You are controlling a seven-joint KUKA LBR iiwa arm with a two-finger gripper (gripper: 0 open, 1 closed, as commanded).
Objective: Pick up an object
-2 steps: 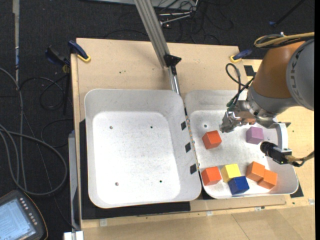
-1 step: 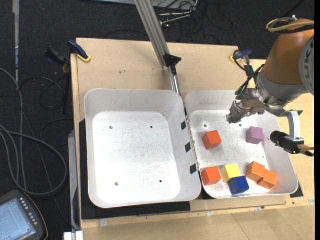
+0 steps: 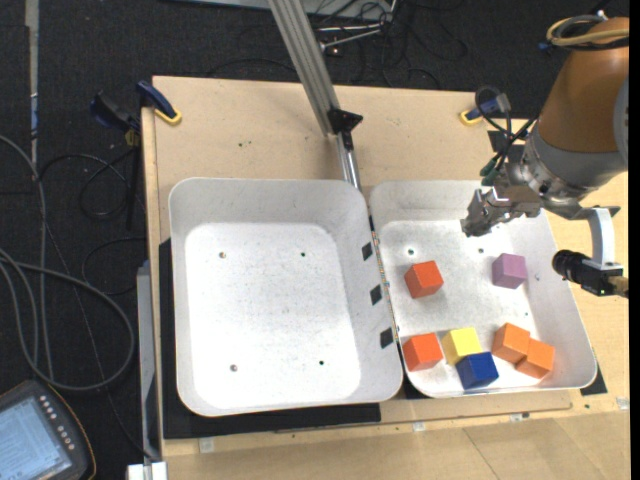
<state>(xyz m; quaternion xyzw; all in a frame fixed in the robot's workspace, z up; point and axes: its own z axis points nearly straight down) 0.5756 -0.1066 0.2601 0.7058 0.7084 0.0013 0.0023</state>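
The right bin [image 3: 570, 363] holds several small blocks. An orange cube [image 3: 424, 278] lies near its middle and a purple cube [image 3: 509, 270] to the right of it. Along the front sit another orange cube [image 3: 423, 350], a yellow cube [image 3: 462, 343], a blue cube [image 3: 477, 370] and two orange blocks [image 3: 524, 349] side by side. My gripper [image 3: 481, 217] hangs over the back of the right bin, up and left of the purple cube, with nothing seen between its fingers.
The left bin [image 3: 190, 268] lies beside the right one, with black clips [image 3: 377, 293] along their shared edge. A slanted metal pole [image 3: 305, 53] crosses above the bench's back. Clamps [image 3: 158, 103] grip the board's back corners.
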